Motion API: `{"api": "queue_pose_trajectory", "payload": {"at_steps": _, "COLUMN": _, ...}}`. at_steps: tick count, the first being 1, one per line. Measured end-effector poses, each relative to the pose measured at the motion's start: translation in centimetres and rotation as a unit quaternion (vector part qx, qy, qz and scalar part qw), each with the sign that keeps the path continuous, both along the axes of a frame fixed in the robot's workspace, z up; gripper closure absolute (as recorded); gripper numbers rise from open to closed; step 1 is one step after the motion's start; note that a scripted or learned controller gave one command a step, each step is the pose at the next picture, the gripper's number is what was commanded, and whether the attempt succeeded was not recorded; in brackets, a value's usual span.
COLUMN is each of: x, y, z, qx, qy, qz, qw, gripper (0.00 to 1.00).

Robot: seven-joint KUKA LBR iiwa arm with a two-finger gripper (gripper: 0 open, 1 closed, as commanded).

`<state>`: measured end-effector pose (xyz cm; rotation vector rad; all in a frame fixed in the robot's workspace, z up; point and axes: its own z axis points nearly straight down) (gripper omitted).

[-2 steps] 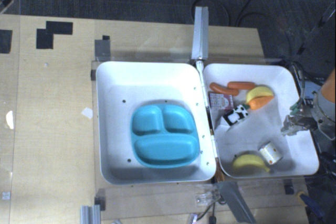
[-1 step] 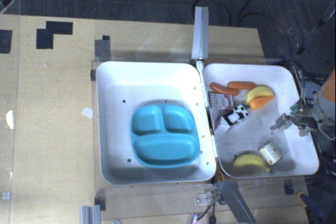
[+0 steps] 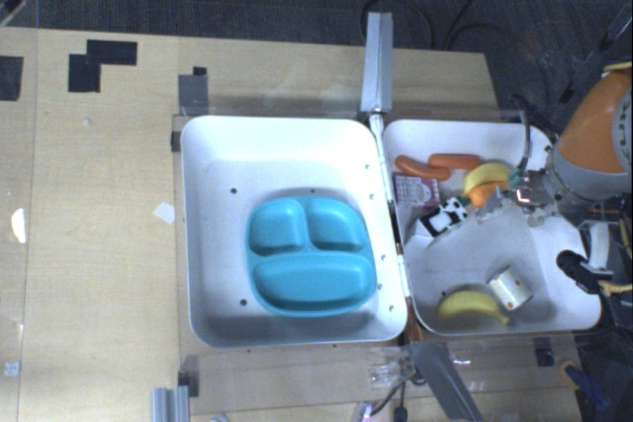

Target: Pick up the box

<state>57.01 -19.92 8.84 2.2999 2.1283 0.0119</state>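
A small dark red box (image 3: 412,190) lies flat in the right bin (image 3: 554,257), against its left wall. A black-and-white patterned piece (image 3: 445,213) sits just below and right of the box. My gripper (image 3: 528,200) hangs low over the upper right part of that bin, under the grey wrist and orange band (image 3: 601,126). It is well to the right of the box, close beside a yellow fruit (image 3: 487,176) and a small orange item (image 3: 480,196). Nothing shows as lifted.
Two red sausages (image 3: 438,164) lie along the right bin's far wall. A banana (image 3: 472,304) and a silver can (image 3: 509,288) rest near its front. The left bin (image 3: 213,212) holds a blue divided plate (image 3: 311,253). A metal divider post (image 3: 377,64) stands between the bins.
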Motion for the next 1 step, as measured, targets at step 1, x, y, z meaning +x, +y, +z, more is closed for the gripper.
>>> {"api": "queue_pose_trajectory", "payload": {"at_steps": 1, "x": 0.29, "y": 0.15, "z": 1.20, "qx": -0.0004, "qy": -0.003, "qz": 0.004, "qw": 1.0000, "gripper": 1.00}}
